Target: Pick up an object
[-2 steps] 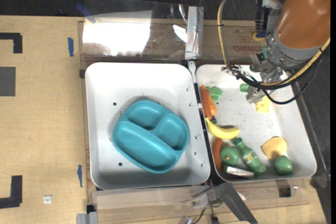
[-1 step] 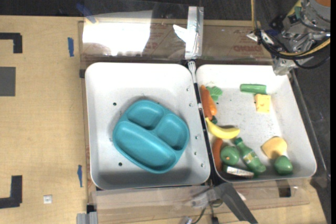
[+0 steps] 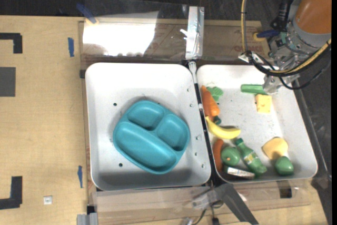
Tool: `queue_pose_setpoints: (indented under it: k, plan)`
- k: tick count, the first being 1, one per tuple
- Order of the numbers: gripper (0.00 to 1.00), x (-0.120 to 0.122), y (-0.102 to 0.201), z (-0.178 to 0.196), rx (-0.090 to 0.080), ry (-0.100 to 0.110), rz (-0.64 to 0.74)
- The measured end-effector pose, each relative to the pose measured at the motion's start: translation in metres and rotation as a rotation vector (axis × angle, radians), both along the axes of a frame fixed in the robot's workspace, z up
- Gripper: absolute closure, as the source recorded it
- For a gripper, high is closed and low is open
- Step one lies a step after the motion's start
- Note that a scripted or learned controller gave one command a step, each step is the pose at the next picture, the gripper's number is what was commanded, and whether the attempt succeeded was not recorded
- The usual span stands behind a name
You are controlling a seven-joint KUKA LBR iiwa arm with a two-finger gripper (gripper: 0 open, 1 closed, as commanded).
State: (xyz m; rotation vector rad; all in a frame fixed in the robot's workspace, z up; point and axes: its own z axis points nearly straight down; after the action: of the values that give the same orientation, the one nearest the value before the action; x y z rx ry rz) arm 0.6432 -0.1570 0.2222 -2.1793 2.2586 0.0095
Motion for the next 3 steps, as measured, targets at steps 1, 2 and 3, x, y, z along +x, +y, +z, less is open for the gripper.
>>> queue_pose_setpoints:
  k: [1,2,3]
  plan:
    - [1.0,0.024,-0.041,-0.048,-0.002,-0.008,0.237]
    - [1.0,0.025,-0.04,-0.063,-0.002,-0.009,0.622]
    - [1.0,0.025,-0.045,-0.068,-0.003,-0.009,0.748]
